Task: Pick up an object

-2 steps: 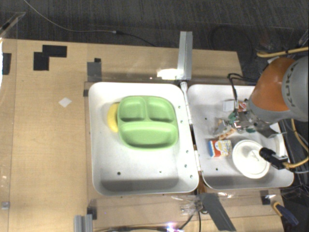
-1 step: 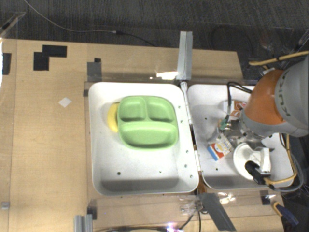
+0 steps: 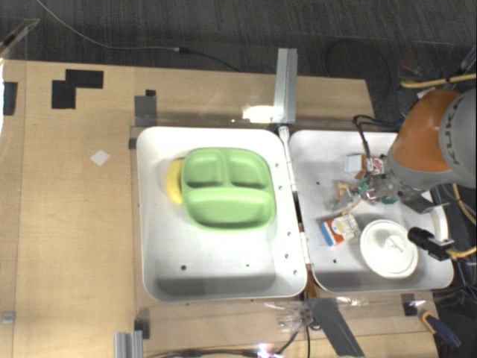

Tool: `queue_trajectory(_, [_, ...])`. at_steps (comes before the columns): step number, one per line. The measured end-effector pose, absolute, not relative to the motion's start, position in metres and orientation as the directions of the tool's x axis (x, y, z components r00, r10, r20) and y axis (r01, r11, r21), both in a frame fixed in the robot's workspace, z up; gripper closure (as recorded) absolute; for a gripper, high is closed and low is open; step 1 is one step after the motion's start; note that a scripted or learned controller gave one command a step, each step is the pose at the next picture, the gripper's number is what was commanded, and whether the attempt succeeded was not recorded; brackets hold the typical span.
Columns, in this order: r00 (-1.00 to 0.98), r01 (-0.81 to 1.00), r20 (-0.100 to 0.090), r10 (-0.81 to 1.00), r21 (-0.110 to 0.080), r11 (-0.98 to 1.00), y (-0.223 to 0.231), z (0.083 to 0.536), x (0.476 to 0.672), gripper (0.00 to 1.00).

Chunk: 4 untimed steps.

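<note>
Nearest the lens, along the lower rim of the right-hand bin (image 3: 447,278), a round white lid or cup top (image 3: 388,248) sits close to that wall, with a small red, white and blue packet (image 3: 339,229) just beside it on the left. Across the divider, the left-hand bin (image 3: 160,274) holds a green three-compartment tray (image 3: 226,187) lying flat near its upper half, and a yellow object, possibly a banana (image 3: 173,183), peeks out from under the tray's left edge.

Farther back in the right bin, the KUKA arm (image 3: 432,136) reaches in from the right, orange band showing above the wrist, and its gripper (image 3: 367,187) hangs low over the bin floor among a small clutter of pale, indistinct items (image 3: 344,192). Whether its fingers are spread or closed cannot be told from this angle, and nothing can be seen held between them.

By the look of it, the pick is at the descent-and-grasp stage: the tool is down among the candidates but no object is lifted clear. The packet and the small clutter lie nearest the fingertips and seem the likely targets. The next move calls for a firm close on one item, then a straight lift; the pieces lie close together, so a slip or a double catch is a risk.
</note>
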<state>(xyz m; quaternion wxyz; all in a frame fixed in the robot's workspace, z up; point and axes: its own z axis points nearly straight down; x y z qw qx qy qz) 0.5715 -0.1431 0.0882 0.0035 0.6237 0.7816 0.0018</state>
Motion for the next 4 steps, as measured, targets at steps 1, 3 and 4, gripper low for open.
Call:
queue_trajectory(1, [-0.222, 0.975, -0.003, 0.975, 0.007, 0.222, -0.143, 0.088, 0.571, 0.00])
queue_trajectory(3, [-0.225, 0.974, -0.009, 0.974, 0.019, 0.225, -0.142, 0.112, 0.576, 1.00])
queue_trajectory(4, [-0.225, 0.974, -0.009, 0.974, 0.019, 0.225, -0.142, 0.112, 0.576, 0.00])
